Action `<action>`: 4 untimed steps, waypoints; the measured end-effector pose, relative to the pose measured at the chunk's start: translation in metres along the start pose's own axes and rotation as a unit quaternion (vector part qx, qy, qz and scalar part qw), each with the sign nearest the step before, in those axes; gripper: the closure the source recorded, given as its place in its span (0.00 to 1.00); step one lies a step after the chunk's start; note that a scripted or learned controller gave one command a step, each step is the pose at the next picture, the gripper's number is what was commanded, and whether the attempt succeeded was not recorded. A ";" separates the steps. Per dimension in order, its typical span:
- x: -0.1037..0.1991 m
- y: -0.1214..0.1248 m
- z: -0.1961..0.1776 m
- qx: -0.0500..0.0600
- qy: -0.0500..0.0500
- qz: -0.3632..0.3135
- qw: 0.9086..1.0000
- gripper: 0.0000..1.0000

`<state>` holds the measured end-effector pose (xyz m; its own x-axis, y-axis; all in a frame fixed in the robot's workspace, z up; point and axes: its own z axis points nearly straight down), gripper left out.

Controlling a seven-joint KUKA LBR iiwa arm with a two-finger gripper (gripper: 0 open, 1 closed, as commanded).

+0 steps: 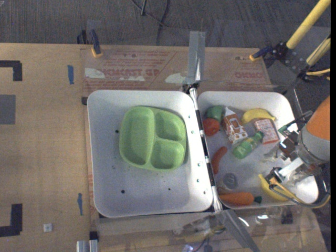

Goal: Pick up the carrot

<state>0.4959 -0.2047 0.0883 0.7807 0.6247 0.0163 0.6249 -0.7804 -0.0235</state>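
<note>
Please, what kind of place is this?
Probably a robot test bench in a lab: two white bins on a clamped cardboard-covered bench, toy food such as a carrot, and the arm's tool above the right bin.

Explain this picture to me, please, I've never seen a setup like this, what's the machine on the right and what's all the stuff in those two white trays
This is one camera fixed above a workbench, looking down at a slant. The grey and orange thing entering from the right is a robot arm; its gripper, a two-finger claw, hangs over the right bin, near a banana at the bin's lower right. I can't tell whether it holds anything.

The left bin holds a green divided plate. The right bin holds toy food: the carrot it should pick up, lying along the bottom edge, a second banana, a green bottle, two small cartons and some red and green vegetables.
</note>
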 end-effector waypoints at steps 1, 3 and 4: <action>-0.008 -0.004 -0.001 0.003 0.002 -0.101 0.995 0.00; 0.020 -0.046 0.003 -0.016 -0.007 -0.014 1.000 0.00; -0.004 -0.014 0.002 -0.012 -0.005 -0.018 1.000 0.00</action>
<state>0.4836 -0.1961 0.0871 0.7581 0.6521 0.0068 0.6521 -0.7582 0.0006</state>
